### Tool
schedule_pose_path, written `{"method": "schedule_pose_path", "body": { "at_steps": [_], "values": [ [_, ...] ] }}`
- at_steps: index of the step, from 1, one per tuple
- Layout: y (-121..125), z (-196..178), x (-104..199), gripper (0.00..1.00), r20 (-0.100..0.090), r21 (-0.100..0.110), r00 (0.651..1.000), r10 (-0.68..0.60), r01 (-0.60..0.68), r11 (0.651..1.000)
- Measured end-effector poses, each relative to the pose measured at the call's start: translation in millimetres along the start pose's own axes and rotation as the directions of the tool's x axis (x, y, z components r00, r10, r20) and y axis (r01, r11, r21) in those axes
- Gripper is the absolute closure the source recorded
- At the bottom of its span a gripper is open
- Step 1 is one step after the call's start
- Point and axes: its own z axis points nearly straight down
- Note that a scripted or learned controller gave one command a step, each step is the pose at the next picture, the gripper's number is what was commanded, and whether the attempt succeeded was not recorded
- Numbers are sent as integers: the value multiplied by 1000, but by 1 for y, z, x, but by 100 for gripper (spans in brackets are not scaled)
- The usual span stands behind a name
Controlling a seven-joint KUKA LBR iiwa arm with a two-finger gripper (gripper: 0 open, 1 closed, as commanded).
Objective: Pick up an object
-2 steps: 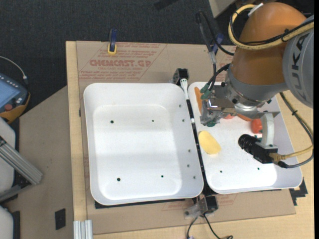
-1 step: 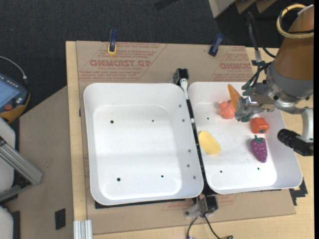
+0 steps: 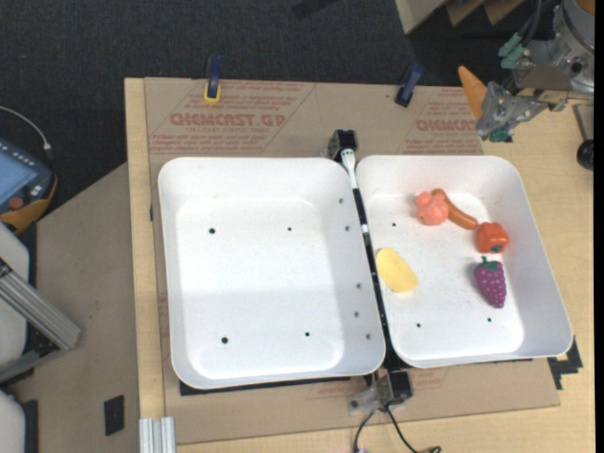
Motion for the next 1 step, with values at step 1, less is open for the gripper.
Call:
{"method": "schedule_pose_path", "body": {
  "at_steps": [1],
  "values": [
    [65, 93, 44, 100, -5, 29, 1000, -2, 2, 1000]
  ]
}}
